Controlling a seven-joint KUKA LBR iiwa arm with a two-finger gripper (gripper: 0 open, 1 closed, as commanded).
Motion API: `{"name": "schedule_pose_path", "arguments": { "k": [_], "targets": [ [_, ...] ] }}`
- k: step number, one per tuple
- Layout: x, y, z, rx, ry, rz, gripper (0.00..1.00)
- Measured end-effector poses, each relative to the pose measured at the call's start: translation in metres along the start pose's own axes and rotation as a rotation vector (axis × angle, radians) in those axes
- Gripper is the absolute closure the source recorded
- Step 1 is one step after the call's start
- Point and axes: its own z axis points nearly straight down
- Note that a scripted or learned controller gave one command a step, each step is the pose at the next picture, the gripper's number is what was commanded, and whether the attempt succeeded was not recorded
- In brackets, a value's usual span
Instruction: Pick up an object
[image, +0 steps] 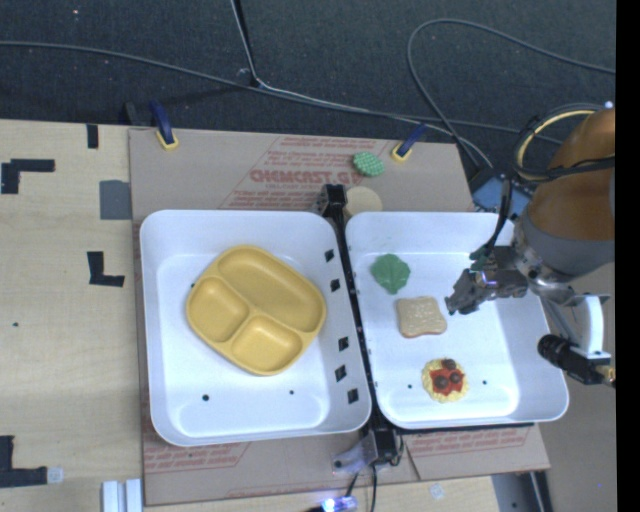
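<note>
So the whole setup sits on a pale wooden bench (60, 350) with black tape marks on it, and behind that there's dark carpet-like flooring (300, 40) with a few thin cables snaking across. On top of the bench is a big sheet of brown cardboard (250, 170) with red print, held at the back by two blue-and-yellow clamps (163, 128).

Two shallow white plastic bins sit side by side on the cardboard. The left bin (170, 400) holds a yellow three-compartment plastic tray (255, 308), lying slightly rotated. The right bin (500, 400) has the small stuff: a green leafy toy vegetable (390, 272) near the back, a beige toast-like slice (420, 317) just in front of it, and a little round yellow pizza-like piece with red and dark toppings (445, 380) toward the front.

The grey and orange arm (570, 200) comes in from the right, with its dark gripper (470, 293) over the right bin, just right of the toast slice. Can't tell if the fingers are apart or together, too dark and blurry.

A small green textured bit (368, 163) lies on the cardboard behind the bins.
</note>
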Motion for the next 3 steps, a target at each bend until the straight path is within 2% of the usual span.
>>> {"name": "schedule_pose_path", "arguments": {
  "k": [1,3],
  "targets": [
    [0.059,-0.008,0.004,0.001,0.001,-0.002,1.0],
    [0.172,0.005,-0.001,0.001,0.001,-0.003,1.0]
  ]
}}
